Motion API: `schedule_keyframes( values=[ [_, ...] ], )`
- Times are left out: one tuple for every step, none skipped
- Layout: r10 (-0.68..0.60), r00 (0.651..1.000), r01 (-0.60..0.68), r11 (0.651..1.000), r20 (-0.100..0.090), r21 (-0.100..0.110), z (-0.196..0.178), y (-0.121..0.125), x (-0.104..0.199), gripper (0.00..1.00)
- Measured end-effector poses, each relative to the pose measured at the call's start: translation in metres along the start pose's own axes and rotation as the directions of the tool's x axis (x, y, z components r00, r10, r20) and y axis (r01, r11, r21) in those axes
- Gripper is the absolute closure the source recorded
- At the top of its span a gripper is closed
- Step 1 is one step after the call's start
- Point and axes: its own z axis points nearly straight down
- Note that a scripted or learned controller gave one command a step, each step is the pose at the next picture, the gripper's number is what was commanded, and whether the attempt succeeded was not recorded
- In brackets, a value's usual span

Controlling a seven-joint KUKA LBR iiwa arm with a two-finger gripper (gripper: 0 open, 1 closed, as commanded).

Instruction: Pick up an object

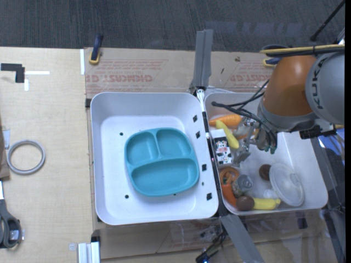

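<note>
Objects of the right bin (313, 163), a yellow banana (226, 133) and an orange carrot (227, 119), lie just left of the gripper (245, 147), whose fingers' opening I cannot tell, while the left bin (107, 119) holds a blue divided plate (162, 161).

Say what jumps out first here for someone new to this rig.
The blue divided plate lying alone in the left bin grabs the eye first. Next, the arm's orange band at the right, with the gripper down over the right bin. That bin is cluttered: a yellow banana, a carrot and a clear lid among other small things.
</note>
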Motion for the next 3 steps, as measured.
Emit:
schedule_keyframes(
  values=[
    [0.067,0.998,-0.067,0.998,0.002,-0.001,0.000,0.003,-0.027,0.00],
    [0.229,0.973,-0.229,0.973,0.008,0.004,-0.003,0.002,-0.016,0.00],
    [0.319,0.948,-0.320,0.948,0.006,0.005,-0.002,-0.002,-0.014,0.00]
  ],
)
